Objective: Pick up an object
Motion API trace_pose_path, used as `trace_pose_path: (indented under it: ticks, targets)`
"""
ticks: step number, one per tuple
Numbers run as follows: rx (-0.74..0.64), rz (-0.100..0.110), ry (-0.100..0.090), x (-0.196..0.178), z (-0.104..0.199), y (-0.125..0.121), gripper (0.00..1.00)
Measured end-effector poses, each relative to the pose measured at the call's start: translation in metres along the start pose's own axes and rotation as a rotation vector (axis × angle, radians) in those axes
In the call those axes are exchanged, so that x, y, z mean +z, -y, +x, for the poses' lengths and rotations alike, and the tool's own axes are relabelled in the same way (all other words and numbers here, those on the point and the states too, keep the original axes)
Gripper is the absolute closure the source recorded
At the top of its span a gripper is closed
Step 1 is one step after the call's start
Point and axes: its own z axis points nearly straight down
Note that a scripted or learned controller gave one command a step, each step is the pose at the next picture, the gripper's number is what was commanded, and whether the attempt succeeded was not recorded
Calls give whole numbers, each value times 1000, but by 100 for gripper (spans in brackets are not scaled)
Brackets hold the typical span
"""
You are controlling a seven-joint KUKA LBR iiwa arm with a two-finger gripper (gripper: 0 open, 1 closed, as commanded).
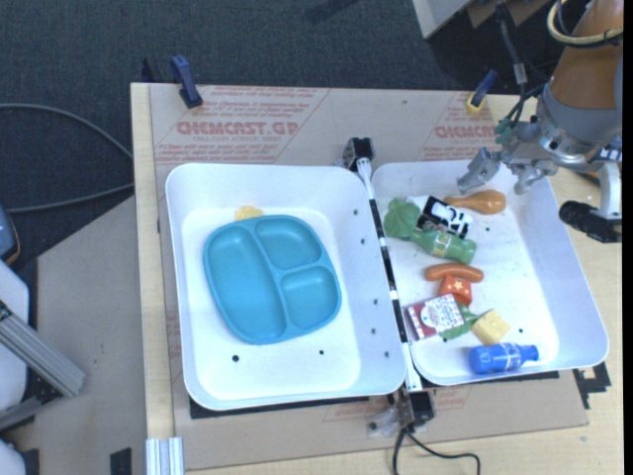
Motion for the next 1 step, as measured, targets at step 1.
trace_pose_path:
  ticks: [1]
  targets:
    - [0,-3,1,107,42,-4,0]
